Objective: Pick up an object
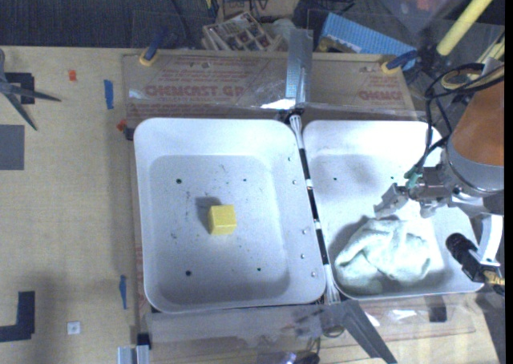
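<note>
Camera view shows the gripper (394, 200) low over the right bin (361, 146), its tip touching or just above the far edge of a crumpled white cloth (385, 252) heaped in that bin's near half. Whether anything sits between its tips I cannot tell. The cloth looks light, soft and limp; it would sag and could slide free, so a raised fold near the top of the heap seems the best place to pinch. Alone in the left bin (160, 146) sits a small yellow block (223, 219), which looks stiff, light and easy to grip across flat sides.
</note>
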You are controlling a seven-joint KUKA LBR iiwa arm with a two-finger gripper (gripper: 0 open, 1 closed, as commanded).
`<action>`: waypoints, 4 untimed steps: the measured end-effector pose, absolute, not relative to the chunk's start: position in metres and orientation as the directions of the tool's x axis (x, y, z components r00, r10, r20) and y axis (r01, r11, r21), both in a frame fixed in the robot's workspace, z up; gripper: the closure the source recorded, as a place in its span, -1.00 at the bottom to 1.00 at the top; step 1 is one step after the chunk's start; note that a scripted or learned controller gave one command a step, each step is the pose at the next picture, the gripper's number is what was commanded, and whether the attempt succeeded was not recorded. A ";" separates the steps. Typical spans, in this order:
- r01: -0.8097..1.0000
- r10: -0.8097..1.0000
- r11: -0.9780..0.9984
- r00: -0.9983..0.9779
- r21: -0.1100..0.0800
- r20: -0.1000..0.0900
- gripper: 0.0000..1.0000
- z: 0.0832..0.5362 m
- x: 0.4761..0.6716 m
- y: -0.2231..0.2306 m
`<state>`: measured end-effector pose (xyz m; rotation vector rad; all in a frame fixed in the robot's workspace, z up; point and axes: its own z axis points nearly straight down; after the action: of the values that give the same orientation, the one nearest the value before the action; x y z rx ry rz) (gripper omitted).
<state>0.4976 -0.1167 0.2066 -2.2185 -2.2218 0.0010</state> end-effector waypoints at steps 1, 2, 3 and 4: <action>1.000 1.000 0.002 -0.001 -0.002 0.001 -1.00 0.207 0.498 -0.117; 1.000 1.000 0.001 -0.001 -0.002 0.001 -1.00 0.207 0.498 -0.117; 1.000 1.000 0.001 -0.001 -0.002 0.001 -1.00 0.207 0.498 -0.117; 1.000 1.000 0.001 -0.001 -0.002 0.001 -1.00 0.207 0.498 -0.117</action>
<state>0.4976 -0.1167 0.2066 -2.2185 -2.2218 0.0010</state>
